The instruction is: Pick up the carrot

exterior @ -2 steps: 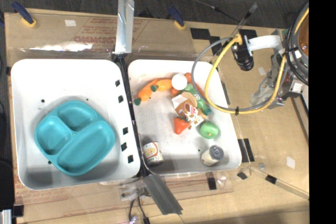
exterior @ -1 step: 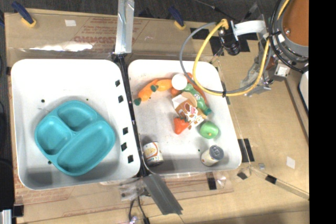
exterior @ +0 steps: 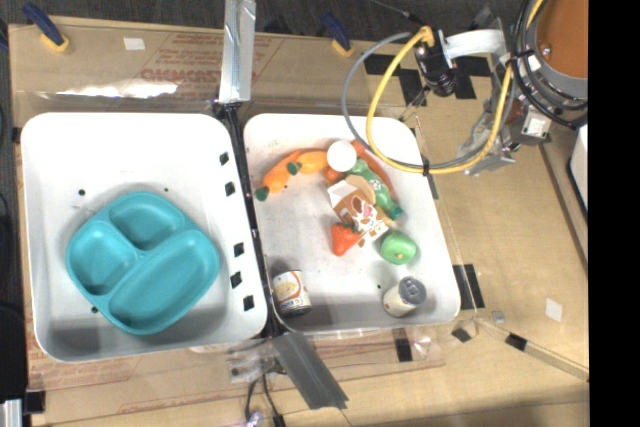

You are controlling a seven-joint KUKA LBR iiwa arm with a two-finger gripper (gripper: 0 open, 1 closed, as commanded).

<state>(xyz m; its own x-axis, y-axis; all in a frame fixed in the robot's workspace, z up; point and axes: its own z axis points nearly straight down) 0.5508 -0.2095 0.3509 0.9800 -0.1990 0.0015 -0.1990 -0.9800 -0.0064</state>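
Note:
The carrot point(exterior: 366, 161) is a slim orange piece with a green leafy end point(exterior: 382, 192). It lies slanted in the upper middle of the right bin point(exterior: 300, 235), partly under a white ball point(exterior: 342, 155) and against a small printed carton point(exterior: 360, 210). My gripper point(exterior: 488, 158) hangs over the bench just outside the right bin's right rim, up and to the right of the carrot and apart from it. A yellow cable loops across the bin's upper right corner.
A curved orange vegetable point(exterior: 293, 167) lies left of the carrot. A red piece point(exterior: 344, 239), a green apple point(exterior: 398, 247), a small can point(exterior: 290, 292) and a grey-lidded jar point(exterior: 406, 295) fill the lower part. The left bin point(exterior: 50, 175) holds a teal divided plate point(exterior: 142, 260).

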